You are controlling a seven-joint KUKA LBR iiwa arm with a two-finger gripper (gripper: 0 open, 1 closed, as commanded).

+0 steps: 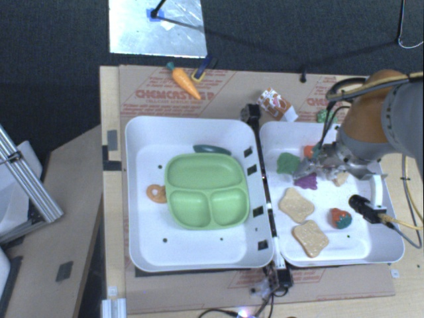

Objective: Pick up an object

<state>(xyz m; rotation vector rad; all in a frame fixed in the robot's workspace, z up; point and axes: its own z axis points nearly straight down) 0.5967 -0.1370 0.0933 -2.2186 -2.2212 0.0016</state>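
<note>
Reaching into the right bin [391,247] from the right, the arm [381,121] hangs its gripper [317,164] low over the cluster at the bin's upper left, so the step in hand looks like the approach to a pick rather than a lift. Whether the claw is released or clenched I cannot tell; the wrist hides it, and nothing is plainly seen in its grasp.

The likeliest target is the purple piece [305,181] lying just under the gripper, with the green piece [287,162] right beside it to the left and a small orange bit [309,151] just above. The next move calls for a straight drop onto one piece, clear of its neighbours, since the three lie crowded together and a sloppy close could nudge them apart.

Also in the right bin: two toast slices, one [296,205] near the middle and one [311,238] toward the front, and a strawberry [340,218] to their right, well apart from the gripper.

The left bin [142,244] holds a green tray [205,191] with three compartments, nothing visible in them, and a pretzel [156,193] just beside the tray's left edge.

On the bench behind the bins lie a carrot [185,83] and a small packet [273,103].
</note>
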